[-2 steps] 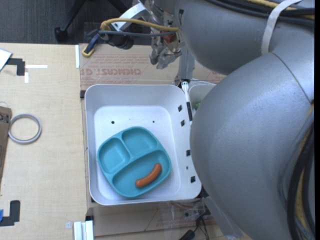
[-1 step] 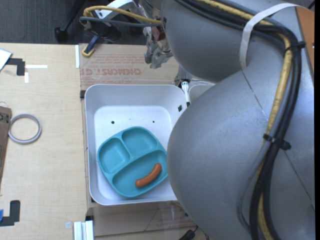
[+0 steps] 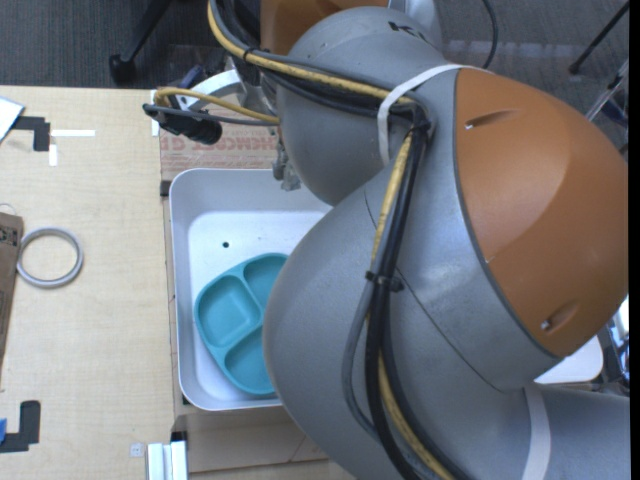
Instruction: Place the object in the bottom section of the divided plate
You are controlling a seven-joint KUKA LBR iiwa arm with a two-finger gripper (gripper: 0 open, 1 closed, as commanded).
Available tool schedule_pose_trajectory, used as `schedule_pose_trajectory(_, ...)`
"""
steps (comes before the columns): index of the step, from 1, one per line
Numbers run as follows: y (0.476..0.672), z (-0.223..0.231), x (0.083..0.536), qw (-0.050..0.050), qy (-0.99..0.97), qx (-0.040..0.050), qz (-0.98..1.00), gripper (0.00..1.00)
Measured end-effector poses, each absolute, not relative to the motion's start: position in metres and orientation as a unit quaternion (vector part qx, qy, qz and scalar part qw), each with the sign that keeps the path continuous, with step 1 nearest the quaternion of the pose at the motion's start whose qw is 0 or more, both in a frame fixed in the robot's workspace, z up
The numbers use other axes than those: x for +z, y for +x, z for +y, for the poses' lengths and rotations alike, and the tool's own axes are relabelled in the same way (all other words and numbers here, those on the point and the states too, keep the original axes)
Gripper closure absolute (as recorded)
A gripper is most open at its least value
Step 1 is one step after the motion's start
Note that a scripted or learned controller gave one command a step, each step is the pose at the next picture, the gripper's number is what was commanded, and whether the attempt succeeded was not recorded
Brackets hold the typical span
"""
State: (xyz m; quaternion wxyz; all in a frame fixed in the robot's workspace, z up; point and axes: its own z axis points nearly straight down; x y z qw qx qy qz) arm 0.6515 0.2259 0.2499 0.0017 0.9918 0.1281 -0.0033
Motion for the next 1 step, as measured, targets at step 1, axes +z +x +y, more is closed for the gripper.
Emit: schedule_pose_trajectory(1,0.6518,0.2255,0.2509,0.001,0.992,-0.0029,0.128,0.00)
